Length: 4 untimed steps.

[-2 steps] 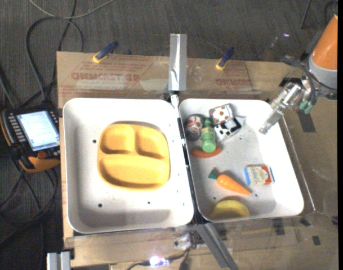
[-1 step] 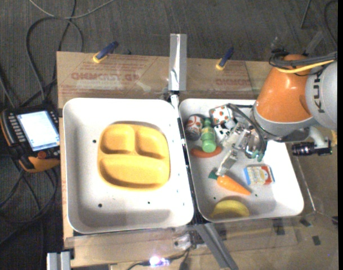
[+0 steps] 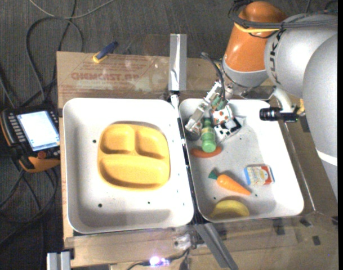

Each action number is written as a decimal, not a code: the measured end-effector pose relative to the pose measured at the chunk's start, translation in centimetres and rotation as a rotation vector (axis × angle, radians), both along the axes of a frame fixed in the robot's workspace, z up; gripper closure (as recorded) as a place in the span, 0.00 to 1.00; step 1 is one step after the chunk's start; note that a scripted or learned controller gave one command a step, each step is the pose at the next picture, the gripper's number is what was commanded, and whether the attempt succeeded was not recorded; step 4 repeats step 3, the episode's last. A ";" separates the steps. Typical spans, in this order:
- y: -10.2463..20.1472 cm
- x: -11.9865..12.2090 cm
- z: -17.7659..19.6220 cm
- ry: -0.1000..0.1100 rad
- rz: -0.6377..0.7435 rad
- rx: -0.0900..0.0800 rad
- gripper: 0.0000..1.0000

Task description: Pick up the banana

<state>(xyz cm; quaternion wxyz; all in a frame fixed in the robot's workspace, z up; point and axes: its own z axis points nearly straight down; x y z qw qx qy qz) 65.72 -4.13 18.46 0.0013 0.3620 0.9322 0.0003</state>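
Banana (image 3: 230,208) lay in the right bin (image 3: 289,167), against that bin's near wall and a little toward the divider between the two bins. I saw it as a pale yellow curved shape, resting flat with nothing on it. Just beyond it in the same bin sat a toy carrot (image 3: 232,183), orange with a green top, pointing slantwise, and beside the carrot toward the bin's outer wall was a small snack packet (image 3: 258,175) with a red and white label.

I had the gripper (image 3: 198,124) at the far corner of the right bin, close to the divider and well apart from the banana. Whether it was spread wide or closed I could not tell from my screen; nothing showed held in it. Right by it stood a green bottle (image 3: 208,138) over a flat orange-red piece (image 3: 204,152), and a black-and-white patterned cube (image 3: 224,122) sat close alongside.

Across the divider from the right bin, the left bin (image 3: 75,167) held a yellow divided tray (image 3: 134,154) at its middle.
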 end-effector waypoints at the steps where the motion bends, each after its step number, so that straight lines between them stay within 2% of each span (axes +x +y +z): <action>1: 9.9 -4.6 5.7 0.001 -0.011 0.001 0.00; 2: 14.7 -7.9 -3.1 0.004 0.136 0.000 0.00; 3: 14.9 -5.7 -9.0 -0.005 0.038 0.004 0.00; 4: 14.9 -5.7 -9.0 -0.005 0.038 0.004 0.00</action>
